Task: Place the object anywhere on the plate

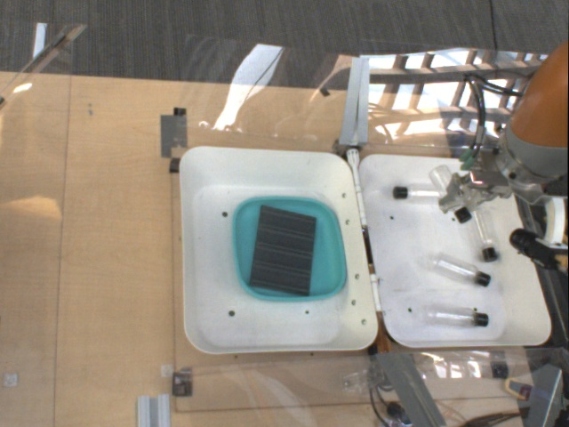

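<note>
Camera view: two white bins side by side on the counter.
Left bin (204, 238): teal plate (331, 256) bearing a dark ribbed block (284, 251).
Right bin (400, 314): clear black-capped tubes (461, 269) lying loose.
Gripper (462, 196): above right bin's far side, among tubes; whether the jaws grasp anything cannot be told.

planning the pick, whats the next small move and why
Probably lower the gripper onto the tube under it: it sits over the right bin, tubes lie loose there, and the teal plate holds just a dark block.

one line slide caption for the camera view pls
Dark ridged block lies on the teal plate in the left bin; end effector over capped tubes in the right bin.
</note>
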Robot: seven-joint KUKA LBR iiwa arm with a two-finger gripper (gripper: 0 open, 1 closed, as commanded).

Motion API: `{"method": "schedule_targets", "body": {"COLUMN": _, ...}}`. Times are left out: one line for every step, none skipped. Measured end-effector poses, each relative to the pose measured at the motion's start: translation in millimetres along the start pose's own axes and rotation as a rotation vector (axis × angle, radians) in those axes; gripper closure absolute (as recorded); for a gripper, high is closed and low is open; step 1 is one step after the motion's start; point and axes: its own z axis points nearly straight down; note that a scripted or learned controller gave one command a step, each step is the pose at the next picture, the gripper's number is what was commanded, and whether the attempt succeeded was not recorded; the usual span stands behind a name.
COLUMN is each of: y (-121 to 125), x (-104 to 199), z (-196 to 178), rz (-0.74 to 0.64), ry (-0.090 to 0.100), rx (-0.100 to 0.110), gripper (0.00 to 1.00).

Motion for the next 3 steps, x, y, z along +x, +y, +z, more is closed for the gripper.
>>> {"method": "schedule_targets", "body": {"y": -19, "x": 59, "z": 18, "rz": 0.071, "ry": 0.001, "rx": 0.006, "gripper": 1.0}}
{"method": "schedule_targets", "body": {"y": -50, "x": 120, "z": -41, "rz": -0.146, "ry": 0.001, "rx": -0.001, "gripper": 1.0}}
{"method": "schedule_targets", "body": {"y": -69, "x": 194, "z": 27, "rz": -0.46, "ry": 0.003, "rx": 0.003, "gripper": 1.0}}
